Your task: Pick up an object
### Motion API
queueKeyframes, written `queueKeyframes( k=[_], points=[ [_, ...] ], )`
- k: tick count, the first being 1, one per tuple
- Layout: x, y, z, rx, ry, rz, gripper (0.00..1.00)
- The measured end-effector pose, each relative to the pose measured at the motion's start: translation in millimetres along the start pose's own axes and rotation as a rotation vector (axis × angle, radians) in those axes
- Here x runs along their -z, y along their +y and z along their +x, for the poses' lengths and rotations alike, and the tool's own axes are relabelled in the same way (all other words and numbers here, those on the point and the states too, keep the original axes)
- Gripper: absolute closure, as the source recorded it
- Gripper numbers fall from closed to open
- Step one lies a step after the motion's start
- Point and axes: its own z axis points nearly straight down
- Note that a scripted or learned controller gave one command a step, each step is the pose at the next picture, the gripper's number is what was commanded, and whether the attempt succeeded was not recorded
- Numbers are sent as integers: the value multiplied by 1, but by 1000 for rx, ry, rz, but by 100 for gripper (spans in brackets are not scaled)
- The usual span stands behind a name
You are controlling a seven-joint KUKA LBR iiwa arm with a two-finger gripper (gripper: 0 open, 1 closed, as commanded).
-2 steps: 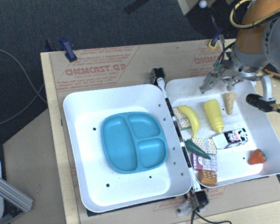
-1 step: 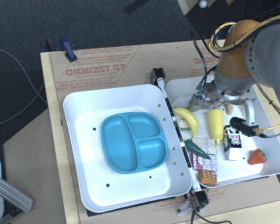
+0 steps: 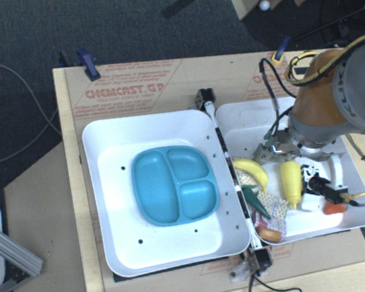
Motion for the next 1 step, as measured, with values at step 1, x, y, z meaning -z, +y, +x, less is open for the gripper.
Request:
queueKeyframes(
  k=[1],
  points=[
    [-1, -69, -71, -1, 2, 5, 0]
  ],
)
